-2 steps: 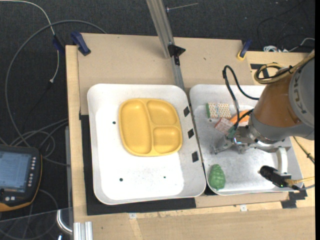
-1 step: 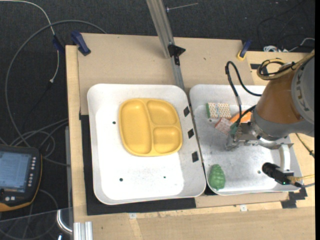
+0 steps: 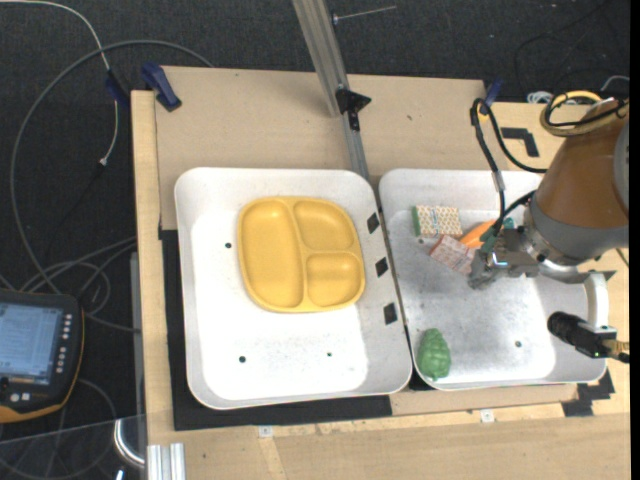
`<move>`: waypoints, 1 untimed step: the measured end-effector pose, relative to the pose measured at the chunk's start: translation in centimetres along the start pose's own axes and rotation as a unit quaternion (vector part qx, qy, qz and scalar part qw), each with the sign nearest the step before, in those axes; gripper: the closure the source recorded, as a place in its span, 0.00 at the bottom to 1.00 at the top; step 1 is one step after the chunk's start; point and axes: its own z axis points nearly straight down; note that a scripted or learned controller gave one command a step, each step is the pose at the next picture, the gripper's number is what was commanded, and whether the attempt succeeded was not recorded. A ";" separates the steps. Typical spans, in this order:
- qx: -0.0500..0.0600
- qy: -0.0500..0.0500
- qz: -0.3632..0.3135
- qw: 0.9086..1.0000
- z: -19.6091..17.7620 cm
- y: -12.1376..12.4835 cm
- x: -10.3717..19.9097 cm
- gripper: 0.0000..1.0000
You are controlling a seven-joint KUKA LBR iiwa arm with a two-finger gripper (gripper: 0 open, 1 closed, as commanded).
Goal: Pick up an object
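In the right bin (image 3: 520,363) my gripper (image 3: 487,265) hangs low near the bin's upper middle, reaching in from the right. Just left of it lie a small pink-and-white packet (image 3: 451,252) and an orange piece (image 3: 474,236), both close to the fingertips. Above them rests a patterned white packet (image 3: 436,219). A green bumpy object (image 3: 434,353) sits near the front left corner of the same bin, well apart from the gripper.
The left bin (image 3: 210,358) holds a yellow divided plate (image 3: 300,252). A metal pole (image 3: 325,43) slants in from the top between the bins. Cables run along the right bin's upper right side.
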 end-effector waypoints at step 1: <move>-0.001 0.000 0.000 1.000 -5.8 -0.4 -0.7 1.00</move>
